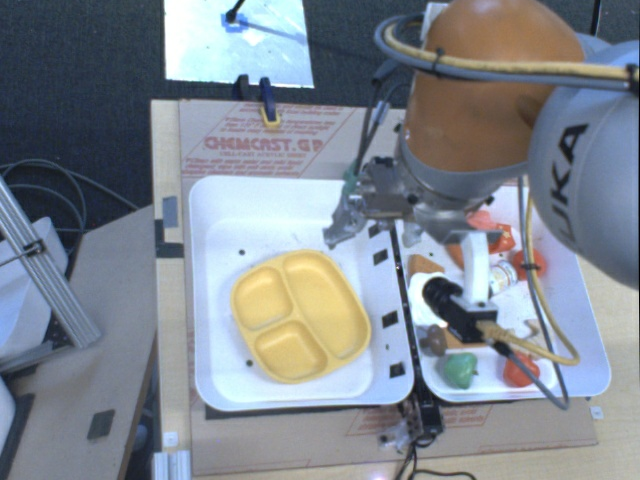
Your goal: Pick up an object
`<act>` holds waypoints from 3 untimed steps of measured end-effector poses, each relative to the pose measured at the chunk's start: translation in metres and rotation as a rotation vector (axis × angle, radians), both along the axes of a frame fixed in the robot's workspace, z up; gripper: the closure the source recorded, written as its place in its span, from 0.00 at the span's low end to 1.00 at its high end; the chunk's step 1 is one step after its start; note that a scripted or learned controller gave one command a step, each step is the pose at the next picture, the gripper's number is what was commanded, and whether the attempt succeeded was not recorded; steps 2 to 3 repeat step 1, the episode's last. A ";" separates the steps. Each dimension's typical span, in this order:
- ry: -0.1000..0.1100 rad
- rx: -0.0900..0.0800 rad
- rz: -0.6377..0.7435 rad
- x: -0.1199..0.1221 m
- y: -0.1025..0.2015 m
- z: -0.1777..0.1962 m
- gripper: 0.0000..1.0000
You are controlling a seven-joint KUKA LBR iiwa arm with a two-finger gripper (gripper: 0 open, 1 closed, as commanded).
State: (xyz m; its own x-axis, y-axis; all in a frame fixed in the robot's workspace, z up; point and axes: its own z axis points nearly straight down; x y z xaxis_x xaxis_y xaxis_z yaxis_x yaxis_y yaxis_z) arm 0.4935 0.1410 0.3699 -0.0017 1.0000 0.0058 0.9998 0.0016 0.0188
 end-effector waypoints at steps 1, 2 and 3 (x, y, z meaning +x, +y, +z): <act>0.014 -0.005 0.007 -0.001 0.002 0.001 1.00; 0.014 -0.005 0.007 -0.001 0.002 0.001 1.00; 0.014 -0.005 0.007 -0.001 0.002 0.001 1.00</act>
